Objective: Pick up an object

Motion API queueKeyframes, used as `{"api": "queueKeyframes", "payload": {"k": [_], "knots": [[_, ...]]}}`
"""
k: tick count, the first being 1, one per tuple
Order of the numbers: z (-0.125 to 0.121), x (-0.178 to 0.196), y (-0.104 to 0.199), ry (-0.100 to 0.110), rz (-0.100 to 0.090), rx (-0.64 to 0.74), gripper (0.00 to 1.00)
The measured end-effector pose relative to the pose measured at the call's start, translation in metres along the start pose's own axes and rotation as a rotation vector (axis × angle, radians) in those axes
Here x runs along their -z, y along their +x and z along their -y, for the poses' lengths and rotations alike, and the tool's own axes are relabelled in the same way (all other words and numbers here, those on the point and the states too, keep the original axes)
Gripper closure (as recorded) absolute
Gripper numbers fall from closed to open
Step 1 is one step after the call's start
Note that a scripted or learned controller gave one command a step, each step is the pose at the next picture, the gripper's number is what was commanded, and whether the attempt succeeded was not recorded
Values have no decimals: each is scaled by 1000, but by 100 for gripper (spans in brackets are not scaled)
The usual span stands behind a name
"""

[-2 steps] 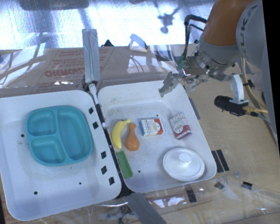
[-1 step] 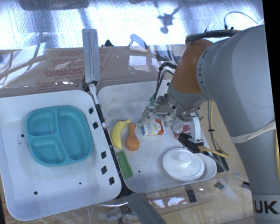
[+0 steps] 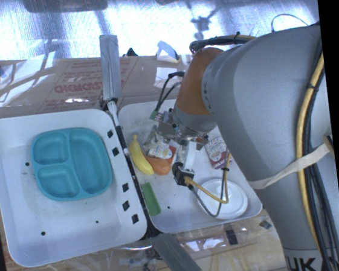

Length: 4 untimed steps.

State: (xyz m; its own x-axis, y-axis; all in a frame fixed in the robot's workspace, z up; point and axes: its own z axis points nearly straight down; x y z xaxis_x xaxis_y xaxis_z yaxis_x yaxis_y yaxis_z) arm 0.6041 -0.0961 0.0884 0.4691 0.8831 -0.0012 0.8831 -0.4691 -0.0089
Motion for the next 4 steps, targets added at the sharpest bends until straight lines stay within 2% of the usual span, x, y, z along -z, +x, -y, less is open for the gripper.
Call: {"api": "queueKeyframes", "payload": {"k": [1, 2, 3, 4], "knots": [[39, 1, -43, -3, 0, 310, 0], [-5, 1, 9, -3, 1, 410, 0], [-4, 7, 9, 3, 2, 414, 100], [28, 115, 1, -4, 2, 518, 100]]}}
